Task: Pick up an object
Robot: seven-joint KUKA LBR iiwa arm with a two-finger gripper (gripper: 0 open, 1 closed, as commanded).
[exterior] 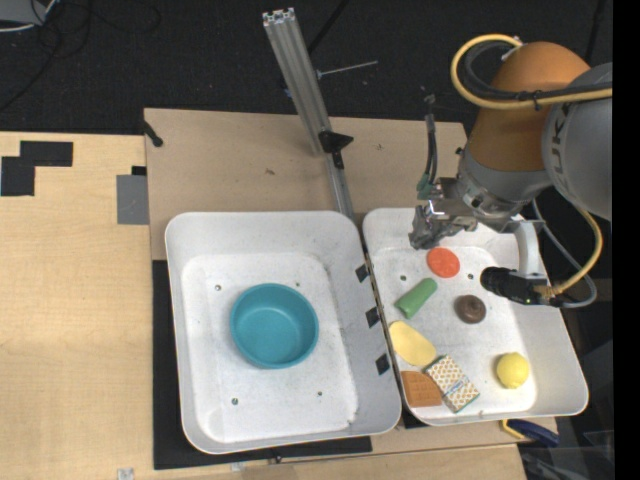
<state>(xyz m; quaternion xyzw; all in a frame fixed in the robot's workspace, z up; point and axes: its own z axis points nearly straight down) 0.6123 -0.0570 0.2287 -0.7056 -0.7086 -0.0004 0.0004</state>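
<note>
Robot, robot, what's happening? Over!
Tool above right bin's far end, holding nothing seen. Orange disc just beside it. Green block close by.

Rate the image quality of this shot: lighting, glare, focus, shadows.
Camera view: even, soft light; the white bins look bright but keep detail, no harsh glare; the teal bowl and small objects are reasonably sharp; the floor above the bench is very dark; the gripper is small and murky, with a faint shadow beneath.

no readable text, labels, brands, numbers or signs on anything here
</note>
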